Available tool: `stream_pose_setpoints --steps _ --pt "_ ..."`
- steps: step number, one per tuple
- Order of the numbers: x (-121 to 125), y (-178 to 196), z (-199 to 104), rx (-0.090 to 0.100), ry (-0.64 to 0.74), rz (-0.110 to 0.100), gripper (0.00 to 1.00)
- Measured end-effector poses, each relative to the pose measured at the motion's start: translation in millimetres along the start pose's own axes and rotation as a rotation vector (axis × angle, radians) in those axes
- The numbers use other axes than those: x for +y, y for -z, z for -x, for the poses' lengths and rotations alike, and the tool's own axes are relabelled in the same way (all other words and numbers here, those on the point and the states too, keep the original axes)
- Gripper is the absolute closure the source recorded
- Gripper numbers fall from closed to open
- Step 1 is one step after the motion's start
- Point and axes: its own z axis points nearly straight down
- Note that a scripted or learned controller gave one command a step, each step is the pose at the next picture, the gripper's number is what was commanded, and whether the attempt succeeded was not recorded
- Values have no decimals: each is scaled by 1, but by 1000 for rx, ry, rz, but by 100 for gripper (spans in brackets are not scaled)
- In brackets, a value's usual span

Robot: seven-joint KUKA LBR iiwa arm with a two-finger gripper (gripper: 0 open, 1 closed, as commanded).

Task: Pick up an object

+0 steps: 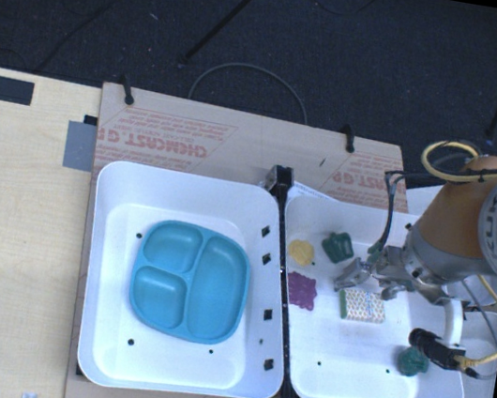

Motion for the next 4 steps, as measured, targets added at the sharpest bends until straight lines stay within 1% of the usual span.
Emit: stream_pose_setpoints --steps 1,2,3,4 --pt "1 14 2 -1 -3 4 100" --pt "5 57 -1 -2 1 10 100" --pt "3 118 -7 -3 2 12 100" --pt "3 128 -6 -2 2 8 100"
